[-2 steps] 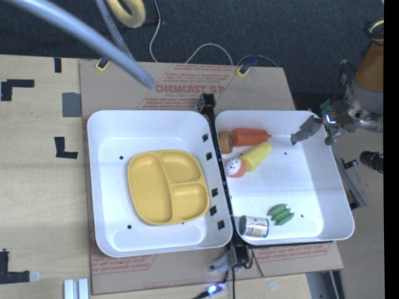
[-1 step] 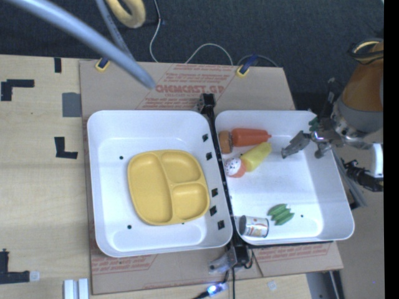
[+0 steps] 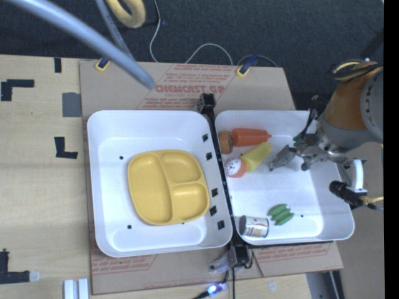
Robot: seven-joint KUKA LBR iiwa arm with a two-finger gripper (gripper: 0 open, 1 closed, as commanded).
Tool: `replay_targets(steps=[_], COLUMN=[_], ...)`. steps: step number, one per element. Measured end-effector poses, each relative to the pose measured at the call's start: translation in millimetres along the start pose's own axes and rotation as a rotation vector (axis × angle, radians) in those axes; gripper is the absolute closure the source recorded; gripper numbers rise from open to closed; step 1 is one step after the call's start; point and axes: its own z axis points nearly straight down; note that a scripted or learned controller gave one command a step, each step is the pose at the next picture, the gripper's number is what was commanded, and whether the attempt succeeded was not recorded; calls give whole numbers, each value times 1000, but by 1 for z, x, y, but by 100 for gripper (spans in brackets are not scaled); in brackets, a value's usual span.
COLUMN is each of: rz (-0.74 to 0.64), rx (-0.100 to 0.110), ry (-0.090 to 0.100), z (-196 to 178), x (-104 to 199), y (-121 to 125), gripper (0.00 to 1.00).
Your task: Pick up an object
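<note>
- Hovering over the right bin (image 3: 336,229), the tool (image 3: 288,157) sits in that bin's far half, just right of the small cluster of items, and nothing lies between its fingers that I can see.
- From where I stand I cannot tell whether the tool's fingers are spread or together; they read as a dark, blurred tangle.
- I judge this to be the approach step: no object is lifted, and everything rests on the bin floor.
- The nearest candidate is the yellow bottle-like piece (image 3: 257,156), lying tilted just left of the tool, beside or touching the orange carrot-like toy (image 3: 249,136) on its far side.
- The yellow piece looks smooth, plastic and tapered; I would expect it to slip unless the fingers close across its narrow width.
- A small round white-and-red item (image 3: 234,167) sits by the divider, left of the yellow piece, and a brownish lump (image 3: 224,142) sits at the carrot's left end.
- Well apart, toward the near edge, lie a green pod-like toy (image 3: 280,214) and a small metal can (image 3: 254,227) on its side.
- The next move probably calls for a short shift left and a descent, lining the fingers across one item without nudging its neighbours.
- The left bin (image 3: 103,167) holds a yellow divided plate (image 3: 167,185).
</note>
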Motion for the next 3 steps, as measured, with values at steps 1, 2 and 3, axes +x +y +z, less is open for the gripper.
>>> replay_targets(steps=[1,2,3], rz=[-1,-1,0], rx=[-6,-12,-9], ry=[-2,-2,-2], z=[-14,-65,-86], x=[0,11,12], y=[2,3,4], gripper=[100,100,100])
